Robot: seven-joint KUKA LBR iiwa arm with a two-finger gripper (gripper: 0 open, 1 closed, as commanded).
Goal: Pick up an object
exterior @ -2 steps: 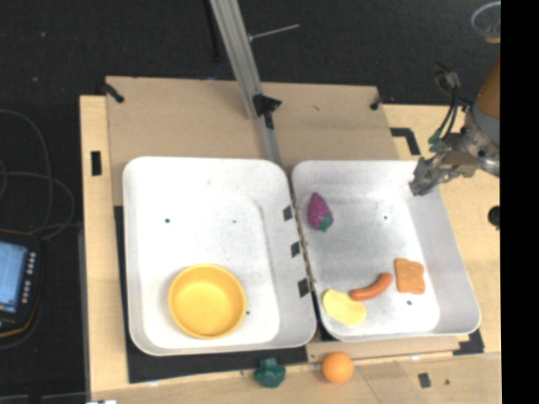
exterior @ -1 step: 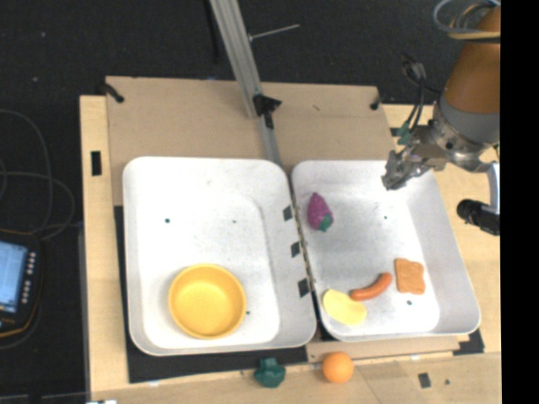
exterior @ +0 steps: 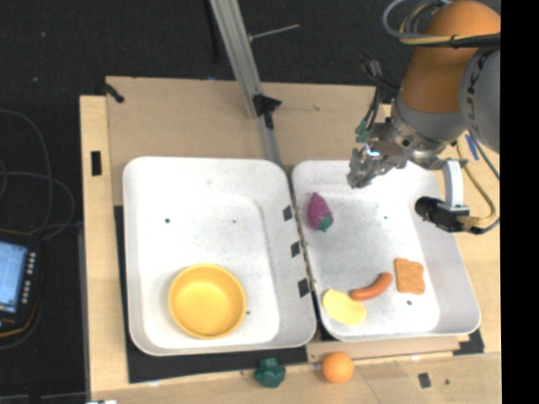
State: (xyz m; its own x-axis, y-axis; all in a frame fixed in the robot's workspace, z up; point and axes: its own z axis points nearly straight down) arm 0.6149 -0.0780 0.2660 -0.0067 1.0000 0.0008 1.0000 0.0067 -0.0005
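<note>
The right bin (exterior: 438, 310) holds a purple eggplant-like toy (exterior: 318, 212) near its left wall. Along its front lie a pale yellow piece (exterior: 344, 308), an orange-red sausage (exterior: 370, 288) and an orange block (exterior: 410, 276). My gripper (exterior: 364, 173) hangs over the back of the right bin, up and to the right of the purple toy, with nothing seen between its fingers. The left bin (exterior: 168, 200) holds a yellow bowl (exterior: 207, 300) at its front.
A grey metal rail (exterior: 244, 66) slants down from the top to the gap between the bins. On the bench in front of the bins lie an orange ball (exterior: 337, 367) and a small green toy (exterior: 269, 373). A tablet (exterior: 13, 280) sits at the far left.
</note>
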